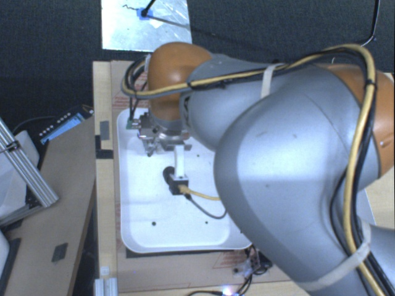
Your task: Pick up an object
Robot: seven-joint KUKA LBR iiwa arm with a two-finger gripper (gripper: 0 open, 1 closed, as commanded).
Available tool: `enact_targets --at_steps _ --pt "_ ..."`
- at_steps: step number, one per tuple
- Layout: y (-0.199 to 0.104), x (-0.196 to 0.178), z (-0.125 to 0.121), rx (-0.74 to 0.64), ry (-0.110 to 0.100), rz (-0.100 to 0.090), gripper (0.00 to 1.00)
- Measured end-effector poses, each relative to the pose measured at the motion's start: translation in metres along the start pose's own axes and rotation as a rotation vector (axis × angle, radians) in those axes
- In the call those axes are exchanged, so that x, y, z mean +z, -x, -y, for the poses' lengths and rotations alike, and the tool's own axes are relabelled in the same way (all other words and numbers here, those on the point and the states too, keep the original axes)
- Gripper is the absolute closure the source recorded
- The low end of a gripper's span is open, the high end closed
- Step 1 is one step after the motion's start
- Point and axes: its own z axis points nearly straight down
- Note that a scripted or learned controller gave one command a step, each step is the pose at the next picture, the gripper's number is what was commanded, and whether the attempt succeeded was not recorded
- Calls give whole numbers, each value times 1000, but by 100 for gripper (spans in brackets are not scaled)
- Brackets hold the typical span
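Note:
My gripper (155, 142) hangs over the far end of the left white bin (142, 227), close to its floor, below the orange band of the wrist (170, 73). The bin floor around the gripper is bare white, with a few small dark specks (154, 224). I see nothing held under the gripper. The grey arm (290, 165) covers the right side of the view.
A wooden bench edge (103, 165) runs along the bin's left side. An aluminium rail (28, 171) and a blue-black strip (62, 125) lie to the left. A shiny sheet (145, 17) lies beyond the bin.

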Motion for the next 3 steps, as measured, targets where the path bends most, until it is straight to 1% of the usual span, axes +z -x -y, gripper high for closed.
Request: enact_targets --at_steps 1,2,3 --pt "0 -128 -36 -2 14 -4 100" --pt "40 -213 -43 5 9 0 100" --pt "110 -310 -42 8 11 2 100"
